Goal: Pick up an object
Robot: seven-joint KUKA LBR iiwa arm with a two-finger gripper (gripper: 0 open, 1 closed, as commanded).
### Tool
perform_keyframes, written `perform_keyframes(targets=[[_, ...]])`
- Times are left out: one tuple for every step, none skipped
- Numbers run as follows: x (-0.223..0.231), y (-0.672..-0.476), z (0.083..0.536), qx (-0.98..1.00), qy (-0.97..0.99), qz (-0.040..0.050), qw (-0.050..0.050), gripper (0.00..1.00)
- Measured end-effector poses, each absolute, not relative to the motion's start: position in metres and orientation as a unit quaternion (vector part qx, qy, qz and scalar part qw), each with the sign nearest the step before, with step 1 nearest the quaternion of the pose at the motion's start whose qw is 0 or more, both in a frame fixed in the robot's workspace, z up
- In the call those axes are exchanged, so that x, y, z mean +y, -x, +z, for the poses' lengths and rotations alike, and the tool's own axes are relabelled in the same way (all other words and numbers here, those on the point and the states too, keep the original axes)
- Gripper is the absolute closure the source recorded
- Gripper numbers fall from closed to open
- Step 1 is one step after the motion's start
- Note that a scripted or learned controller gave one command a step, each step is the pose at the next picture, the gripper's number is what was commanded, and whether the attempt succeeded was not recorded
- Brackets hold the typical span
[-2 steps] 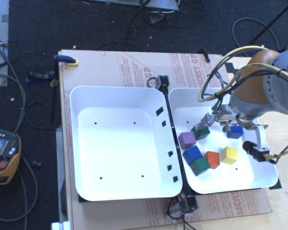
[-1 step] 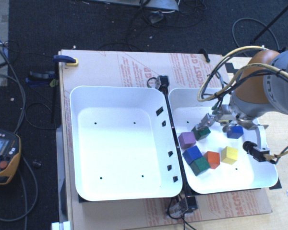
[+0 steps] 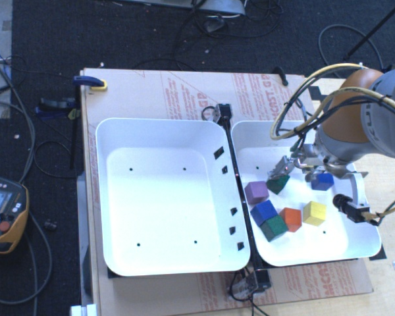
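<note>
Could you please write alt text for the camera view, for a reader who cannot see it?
The gripper sits low in the right bin, at a dark green block. Purple, blue, green, orange and yellow blocks cluster nearby.

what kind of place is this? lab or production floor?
Most likely a robotics lab, not production. Two white bins sit on a plywood bench, toy blocks serve as pick targets, and loose cables plus a handheld pendant lie on the carpet.
</note>
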State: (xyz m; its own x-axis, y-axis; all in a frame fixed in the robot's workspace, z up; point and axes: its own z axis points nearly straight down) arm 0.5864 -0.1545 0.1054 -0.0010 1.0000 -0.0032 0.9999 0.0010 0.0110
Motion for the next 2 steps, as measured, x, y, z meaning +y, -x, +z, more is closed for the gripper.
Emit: perform_keyframes(targets=[[-0.1571, -0.5835, 0.1057, 0.707, -0.707, 0.003, 0.006, 0.0], [-0.1559, -0.5837, 0.1055, 0.708, -0.706, 0.0034, 0.005, 0.0]])
